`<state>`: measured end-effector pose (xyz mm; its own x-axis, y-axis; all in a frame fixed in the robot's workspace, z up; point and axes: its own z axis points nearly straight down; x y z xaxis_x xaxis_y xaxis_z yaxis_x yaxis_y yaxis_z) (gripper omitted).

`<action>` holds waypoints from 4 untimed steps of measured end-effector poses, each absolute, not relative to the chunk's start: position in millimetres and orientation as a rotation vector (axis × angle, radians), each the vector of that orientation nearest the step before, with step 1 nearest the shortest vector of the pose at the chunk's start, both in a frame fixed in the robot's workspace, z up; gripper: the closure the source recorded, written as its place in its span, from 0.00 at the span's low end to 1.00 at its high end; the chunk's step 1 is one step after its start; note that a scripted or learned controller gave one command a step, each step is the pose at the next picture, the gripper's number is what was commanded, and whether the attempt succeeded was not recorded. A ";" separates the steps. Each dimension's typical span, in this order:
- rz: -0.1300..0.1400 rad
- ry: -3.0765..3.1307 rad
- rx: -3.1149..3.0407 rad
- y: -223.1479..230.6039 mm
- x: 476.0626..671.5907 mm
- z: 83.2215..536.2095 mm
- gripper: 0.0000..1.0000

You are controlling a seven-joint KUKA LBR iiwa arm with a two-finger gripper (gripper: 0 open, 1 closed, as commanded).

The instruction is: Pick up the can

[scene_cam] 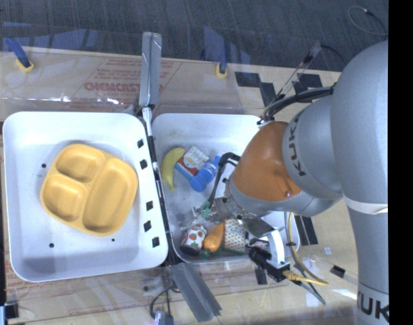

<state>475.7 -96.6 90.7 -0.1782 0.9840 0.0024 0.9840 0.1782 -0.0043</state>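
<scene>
Orange-banded, the arm hangs over the right bin (pixel 274 124); whether its gripper (pixel 216 212) is wide or closed, I cannot tell. What looks like the can (pixel 195 237) lies lower centre, beside a carrot (pixel 214 237). Best descend squarely, avoiding neighbours.

Light: bright, even, from above
Shadows: soft, under the arm (pixel 308 161)
Glare: faint on the bins (pixel 30 181)
Focus: slightly soft

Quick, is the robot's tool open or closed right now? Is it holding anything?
Tool: it's down in the right bin among the items, under the arm's wrist. Open, closed or holding something: cannot be told.
</scene>
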 end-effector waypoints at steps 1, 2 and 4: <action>0.002 -2.413 -2.004 -96.7 476.5 100.4 1.00; 0.001 -2.285 -2.154 -38.5 476.9 191.7 1.00; 0.003 -2.649 -1.681 -33.0 476.4 190.8 0.00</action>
<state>476.4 -33.0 190.8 -0.4255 0.9050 0.0027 0.9050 0.4255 -0.0040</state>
